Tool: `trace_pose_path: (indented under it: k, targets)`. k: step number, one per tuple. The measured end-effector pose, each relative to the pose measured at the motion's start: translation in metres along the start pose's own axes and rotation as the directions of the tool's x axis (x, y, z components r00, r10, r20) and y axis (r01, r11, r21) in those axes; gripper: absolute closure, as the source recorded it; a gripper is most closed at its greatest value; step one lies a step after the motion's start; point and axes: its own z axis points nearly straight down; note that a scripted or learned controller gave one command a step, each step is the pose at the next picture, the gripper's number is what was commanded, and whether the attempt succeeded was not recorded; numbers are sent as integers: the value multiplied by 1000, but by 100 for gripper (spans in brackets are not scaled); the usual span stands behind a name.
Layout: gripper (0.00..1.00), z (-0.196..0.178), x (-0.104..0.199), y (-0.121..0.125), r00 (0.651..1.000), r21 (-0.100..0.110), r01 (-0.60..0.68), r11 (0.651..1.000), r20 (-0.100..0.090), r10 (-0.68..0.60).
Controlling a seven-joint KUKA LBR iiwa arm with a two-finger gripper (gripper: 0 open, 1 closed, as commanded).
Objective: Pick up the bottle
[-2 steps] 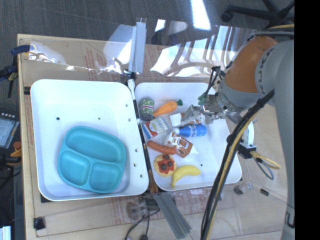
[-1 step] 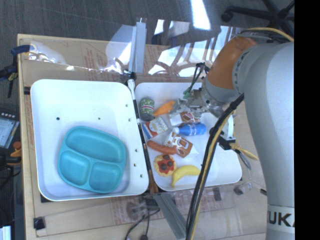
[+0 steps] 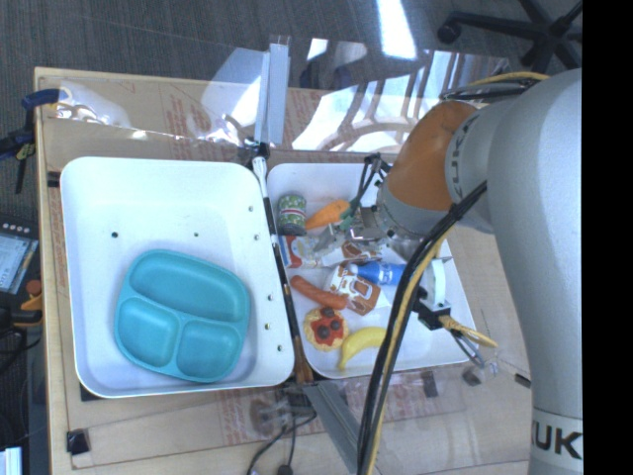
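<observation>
My arm (image 3: 539, 265) a broad smooth grey casing, my orange band (image 3: 427, 166) rounded above the wrist, black and yellow cables (image 3: 396, 334) trailing down, white letters "UK" on a dark base.

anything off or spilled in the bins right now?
No spill or damage that I can see. The right bin is just crowded: a green can, carrot, sausage, small pizza, banana and packets lie jumbled together. The teal divided tray lies flat in the left bin. The claw sits over the pile.
</observation>
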Motion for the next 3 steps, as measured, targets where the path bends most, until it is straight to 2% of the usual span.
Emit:
trace_pose_path:
  k: [1,2,3]
  targets:
    - [0,6,1,79,997,32,76,997,-1,-76]
    - [0,0,15,44,996,0,84,996,7,-84]
    - [0,4,19,80,999,23,40,999,16,-40]
